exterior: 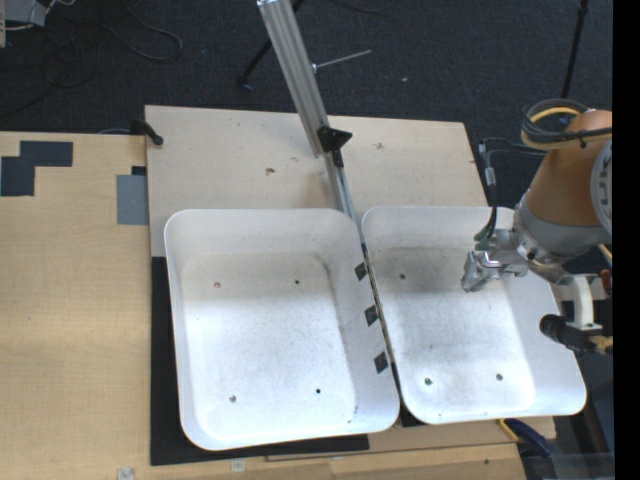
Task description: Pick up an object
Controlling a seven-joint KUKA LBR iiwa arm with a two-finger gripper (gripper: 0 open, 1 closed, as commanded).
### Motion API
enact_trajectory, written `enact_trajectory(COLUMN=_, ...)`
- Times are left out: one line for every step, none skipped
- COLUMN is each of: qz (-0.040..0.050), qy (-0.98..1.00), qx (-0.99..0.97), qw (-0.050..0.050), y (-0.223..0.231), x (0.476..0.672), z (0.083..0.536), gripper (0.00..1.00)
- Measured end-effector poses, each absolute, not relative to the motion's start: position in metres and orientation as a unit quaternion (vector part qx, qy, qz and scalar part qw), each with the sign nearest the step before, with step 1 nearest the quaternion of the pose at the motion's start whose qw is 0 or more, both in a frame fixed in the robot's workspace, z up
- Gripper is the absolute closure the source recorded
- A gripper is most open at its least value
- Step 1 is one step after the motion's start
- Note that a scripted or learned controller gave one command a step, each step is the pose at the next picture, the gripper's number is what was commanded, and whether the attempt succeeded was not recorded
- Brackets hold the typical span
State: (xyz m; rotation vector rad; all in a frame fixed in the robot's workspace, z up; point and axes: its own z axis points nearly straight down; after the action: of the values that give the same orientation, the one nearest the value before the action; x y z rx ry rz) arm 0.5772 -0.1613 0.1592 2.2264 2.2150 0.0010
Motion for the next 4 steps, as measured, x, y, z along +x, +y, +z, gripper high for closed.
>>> enact_trajectory(qz=0.0005, qy=0.708, qx=0.707, qw=0.001, y=-0.162, x=0.575, z=0.202, gripper=1.0)
enact_trajectory(qz=0.0007, qy=0.707, qx=0.707, qw=0.001, y=-0.168, x=0.583, z=0.249, gripper=1.0)
enact_trajectory(qz=0.0007, qy=0.708, qx=0.706, qw=0.001, y=-0.169, x=0.584, z=0.291, gripper=1.0)
enact_trajectory(qz=-0.0007, qy=0.708, qx=0.706, qw=-0.003, y=-0.111, x=0.564, z=0.278, gripper=1.0)
